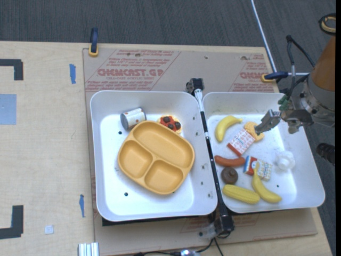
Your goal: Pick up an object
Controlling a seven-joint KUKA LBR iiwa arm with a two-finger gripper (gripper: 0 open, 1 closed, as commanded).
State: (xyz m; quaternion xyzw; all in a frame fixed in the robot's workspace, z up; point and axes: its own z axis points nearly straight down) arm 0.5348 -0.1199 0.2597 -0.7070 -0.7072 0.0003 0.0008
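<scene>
Hovering over the right bin's (314, 193) back edge, end effector (265, 124) open, gripping nothing; banana (226, 127) and snack box (241, 142) just beneath; risking a glancing miss off crowded neighbours.

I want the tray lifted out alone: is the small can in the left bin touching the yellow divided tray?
Cannot tell. In the camera view the can lies right at the upper left rim of the yellow divided tray, with no plain gap or contact visible.
</scene>
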